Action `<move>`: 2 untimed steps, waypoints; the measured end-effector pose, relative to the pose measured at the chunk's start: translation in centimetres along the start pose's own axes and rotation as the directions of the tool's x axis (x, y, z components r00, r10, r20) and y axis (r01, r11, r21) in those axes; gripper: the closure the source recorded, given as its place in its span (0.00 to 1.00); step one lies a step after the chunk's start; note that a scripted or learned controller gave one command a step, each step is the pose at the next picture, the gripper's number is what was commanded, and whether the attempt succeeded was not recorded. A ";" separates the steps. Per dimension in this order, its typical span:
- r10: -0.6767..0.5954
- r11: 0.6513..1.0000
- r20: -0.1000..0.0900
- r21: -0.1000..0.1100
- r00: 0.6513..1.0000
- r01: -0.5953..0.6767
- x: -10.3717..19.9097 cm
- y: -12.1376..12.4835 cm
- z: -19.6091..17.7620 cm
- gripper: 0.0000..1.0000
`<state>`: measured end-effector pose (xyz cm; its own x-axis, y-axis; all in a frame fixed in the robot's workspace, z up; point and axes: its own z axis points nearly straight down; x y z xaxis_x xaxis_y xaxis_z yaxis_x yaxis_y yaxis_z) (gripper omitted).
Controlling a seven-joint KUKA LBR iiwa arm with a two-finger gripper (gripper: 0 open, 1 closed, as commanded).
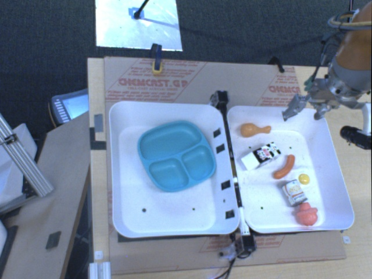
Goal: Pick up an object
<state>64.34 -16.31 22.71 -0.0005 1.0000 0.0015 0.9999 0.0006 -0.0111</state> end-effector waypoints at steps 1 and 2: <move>-0.003 1.000 0.002 -0.013 1.000 0.003 0.1 0.2 -0.9 0.00; -0.001 1.000 0.001 -0.009 1.000 0.001 -0.1 0.5 5.4 0.00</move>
<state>64.81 -16.44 17.35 -0.0015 1.0000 0.0001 1.0000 0.0015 -0.0025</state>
